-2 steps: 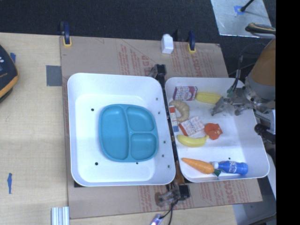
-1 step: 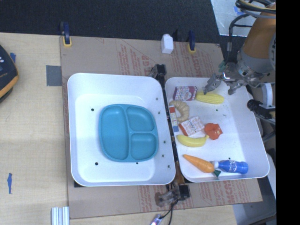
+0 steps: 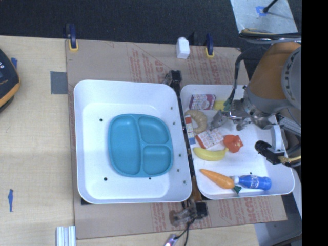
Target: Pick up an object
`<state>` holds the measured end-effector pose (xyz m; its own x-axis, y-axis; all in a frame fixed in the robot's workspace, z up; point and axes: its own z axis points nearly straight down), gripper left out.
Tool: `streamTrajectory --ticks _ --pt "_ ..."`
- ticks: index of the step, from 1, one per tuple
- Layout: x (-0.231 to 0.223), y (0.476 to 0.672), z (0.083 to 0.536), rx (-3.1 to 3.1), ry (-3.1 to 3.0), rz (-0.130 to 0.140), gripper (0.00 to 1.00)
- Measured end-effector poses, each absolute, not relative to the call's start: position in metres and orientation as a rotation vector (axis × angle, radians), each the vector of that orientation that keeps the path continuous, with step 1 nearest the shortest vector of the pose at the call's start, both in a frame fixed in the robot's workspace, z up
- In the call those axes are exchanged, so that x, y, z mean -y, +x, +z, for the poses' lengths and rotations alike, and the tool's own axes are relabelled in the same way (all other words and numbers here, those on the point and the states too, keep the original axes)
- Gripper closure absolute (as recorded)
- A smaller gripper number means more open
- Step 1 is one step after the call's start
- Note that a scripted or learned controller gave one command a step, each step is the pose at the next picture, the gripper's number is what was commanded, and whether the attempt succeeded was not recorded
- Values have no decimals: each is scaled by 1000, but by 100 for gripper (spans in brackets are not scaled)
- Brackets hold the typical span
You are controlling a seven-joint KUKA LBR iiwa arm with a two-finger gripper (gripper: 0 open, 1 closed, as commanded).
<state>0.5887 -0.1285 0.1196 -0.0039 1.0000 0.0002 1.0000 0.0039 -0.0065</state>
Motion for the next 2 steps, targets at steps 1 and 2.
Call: streamTrajectory --ticks 1,2 --pt "148 548 99 2228 -2218 -3 0" --pt "148 549 109 2232 -2214 -1 100"
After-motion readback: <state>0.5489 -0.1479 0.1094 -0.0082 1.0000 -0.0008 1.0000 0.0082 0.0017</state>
